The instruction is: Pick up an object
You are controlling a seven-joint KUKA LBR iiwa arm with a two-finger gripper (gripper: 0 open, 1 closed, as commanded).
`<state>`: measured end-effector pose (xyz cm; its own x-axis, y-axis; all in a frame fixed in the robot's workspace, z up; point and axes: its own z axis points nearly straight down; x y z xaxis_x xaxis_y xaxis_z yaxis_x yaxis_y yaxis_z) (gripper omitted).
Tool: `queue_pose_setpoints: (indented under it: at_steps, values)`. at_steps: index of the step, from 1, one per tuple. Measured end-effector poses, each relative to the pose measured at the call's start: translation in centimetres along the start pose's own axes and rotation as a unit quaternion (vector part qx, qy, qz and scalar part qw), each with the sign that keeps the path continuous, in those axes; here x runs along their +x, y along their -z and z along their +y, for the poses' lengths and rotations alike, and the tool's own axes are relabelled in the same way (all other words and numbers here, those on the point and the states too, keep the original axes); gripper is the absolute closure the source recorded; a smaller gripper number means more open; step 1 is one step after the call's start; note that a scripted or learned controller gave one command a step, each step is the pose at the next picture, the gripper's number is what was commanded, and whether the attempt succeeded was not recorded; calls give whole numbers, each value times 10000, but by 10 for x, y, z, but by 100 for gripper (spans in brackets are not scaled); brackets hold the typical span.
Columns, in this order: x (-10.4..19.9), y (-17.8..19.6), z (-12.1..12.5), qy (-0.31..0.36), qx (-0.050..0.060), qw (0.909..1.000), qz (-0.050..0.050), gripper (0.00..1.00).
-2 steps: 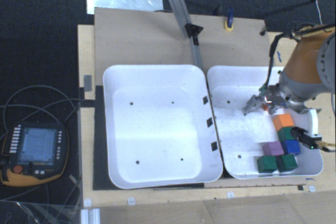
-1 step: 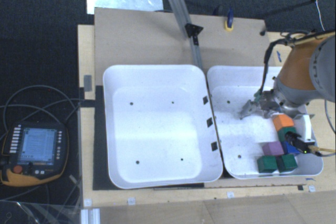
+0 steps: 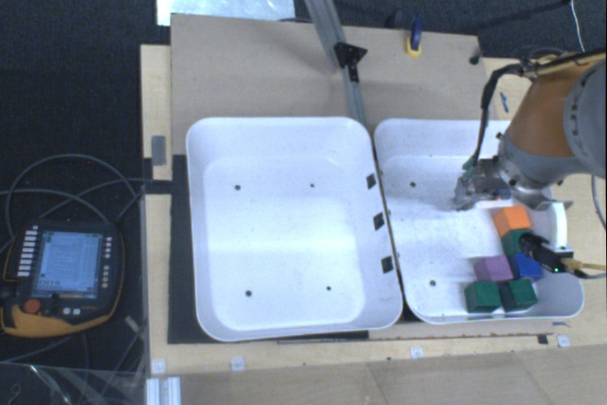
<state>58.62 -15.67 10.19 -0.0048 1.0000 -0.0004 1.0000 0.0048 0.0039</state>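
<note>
The small grey metal gripper [image 3: 467, 194] is hanging low over the bare middle of the right shallow white plastic bin [image 3: 417, 299]. I cannot tell how it is set, and nothing is showing in its grasp. The little blocks are sitting well off to its side, bunched in the bin's near right corner: an orange cube [image 3: 512, 219], a purple cube [image 3: 493, 269], a blue cube [image 3: 527, 266] and two dark green cubes [image 3: 483, 297]. I think the gripper may come down on bare floor and grab nothing, because it is not above any block. The blocks are also packed tight, so it may bump them.
</note>
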Motion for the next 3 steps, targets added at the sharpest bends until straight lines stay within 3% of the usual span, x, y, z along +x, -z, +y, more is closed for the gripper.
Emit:
queue_pose_setpoints:
  at_steps: [2,3]
  values:
    - [2,94,-4,-2,-15,10000,-7,100]
    - [2,114,-2,-1,-1,10000,-2,100]
